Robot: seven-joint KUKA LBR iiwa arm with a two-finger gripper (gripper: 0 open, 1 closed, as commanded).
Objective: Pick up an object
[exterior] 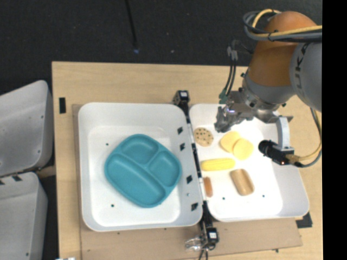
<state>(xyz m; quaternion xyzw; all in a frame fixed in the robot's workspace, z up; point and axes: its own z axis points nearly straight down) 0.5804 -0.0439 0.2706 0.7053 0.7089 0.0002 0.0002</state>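
The right bin (287, 199) holds several small food items: a round speckled cookie (203, 136), two yellow round slices (237, 144), a yellow corn cob (218, 164), a brown bread roll (242, 181) and a small sausage (208, 187). My gripper (224, 122) hangs over the bin's far left part, just above and right of the cookie and beside the yellow slices. Nothing shows between its dark fingers, and their spacing is too dark to make out. The grey arm with its orange band (282, 42) comes in from the upper right.
The left bin (89, 199) holds a teal divided plate (143, 169). A ridge with black clips (191, 161) separates the two bins. A black cable unit (276, 151) hangs from the arm over the right bin. Grey chair parts (21, 129) stand at the left.
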